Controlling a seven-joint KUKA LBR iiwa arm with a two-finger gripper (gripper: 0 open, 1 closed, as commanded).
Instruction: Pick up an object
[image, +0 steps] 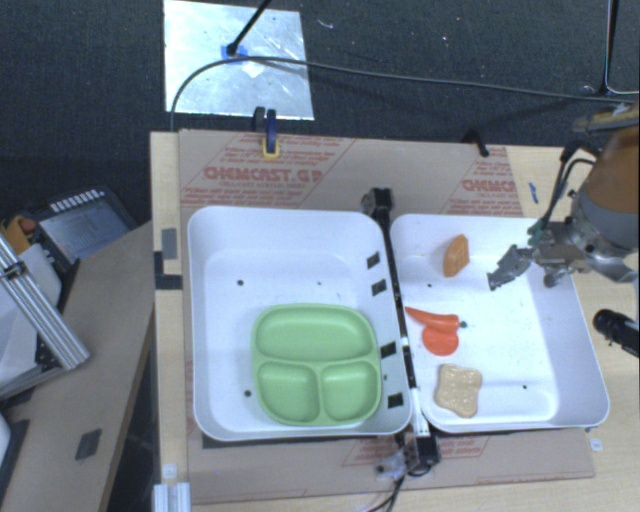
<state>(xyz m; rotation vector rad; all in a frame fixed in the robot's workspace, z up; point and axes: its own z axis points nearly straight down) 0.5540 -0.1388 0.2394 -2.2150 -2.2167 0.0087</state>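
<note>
Nearest the lens, along the bench's front edge, sit the two white bins side by side, clipped together at their shared wall so neither slides when the arm pushes into them; the left bin (215, 240) is the larger looking of the pair and carries a green divided plate (316, 363) lying flat toward its front, its three compartments bare; the right bin (575, 385) holds the loose things a pick could aim at, spread well apart from each other, which I judge leaves room for fingers to come down around any one of them.

Above the right bin's far right side hangs the grey arm (610, 215) with its orange band, reaching in from the right; its gripper (508, 268) hovers over bare bin floor near the back, pointing toward the centre, and holds nothing; whether it stands open or closed I cannot tell.

Of the candidates, the beige slice of toast (458, 389) lies near the front; the orange carrot (434, 321) lies touching a red round piece (441, 341) by the dividing wall; the small orange-brown bread-like lump (456, 256) lies at the back, closest to the gripper and, in my judgement, the likeliest target.
</note>
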